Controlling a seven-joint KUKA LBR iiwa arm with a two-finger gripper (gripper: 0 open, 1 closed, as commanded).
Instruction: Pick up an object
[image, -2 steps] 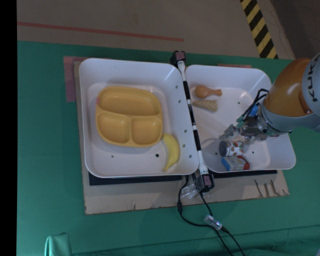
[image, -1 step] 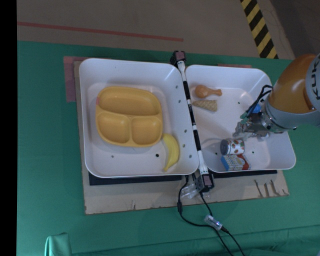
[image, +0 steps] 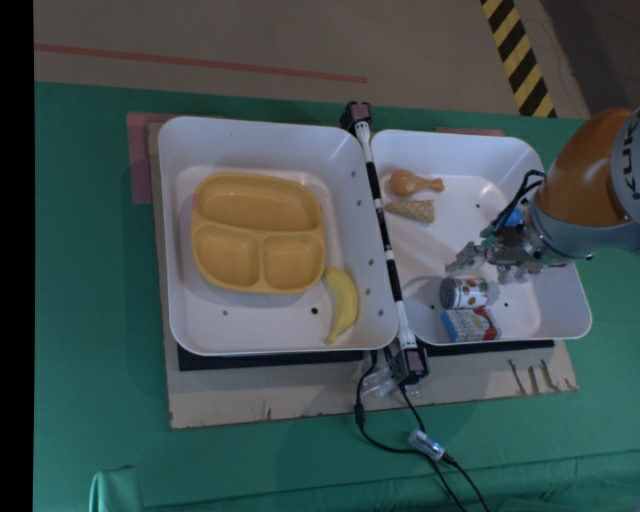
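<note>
The right bin (image: 520, 160) holds a small can with a printed label (image: 468, 292), a little red, white and blue carton (image: 470, 324), a waffle cone piece (image: 411, 209) and a tan toy drumstick (image: 414, 183). My gripper (image: 482, 260) reaches in from the right and hangs just above and behind the can, in the right half of that bin. Nothing shows in its grasp. In the left bin (image: 200, 330) lies a yellow divided plate (image: 258, 232), with a banana (image: 343, 303) at the plate's lower right corner.
A black-and-white divider rail (image: 384, 235) runs between the two bins. Cables (image: 400, 420) trail over the green cloth in front of the bins. The arm's orange band and grey body (image: 590, 190) overhang the right bin's right side.
</note>
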